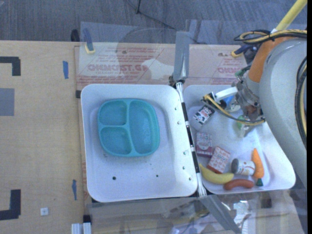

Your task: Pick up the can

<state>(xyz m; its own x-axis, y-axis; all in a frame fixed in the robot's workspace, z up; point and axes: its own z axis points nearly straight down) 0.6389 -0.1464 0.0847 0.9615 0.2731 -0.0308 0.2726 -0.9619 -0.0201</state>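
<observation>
The wooden bench [39, 145] bears two white bins [134, 179], seemingly over clear sheeting [146, 48].

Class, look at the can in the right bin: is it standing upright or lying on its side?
Lying on its side. The can shows its long body stretched across the bin floor, grey end toward the banana, beside the carrot.

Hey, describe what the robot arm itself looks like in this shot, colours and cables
The arm is a bulky, rounded light-grey body with an orange band above the wrist. Yellow and black cables loop around the wrist, and more run over the top of the arm.
</observation>
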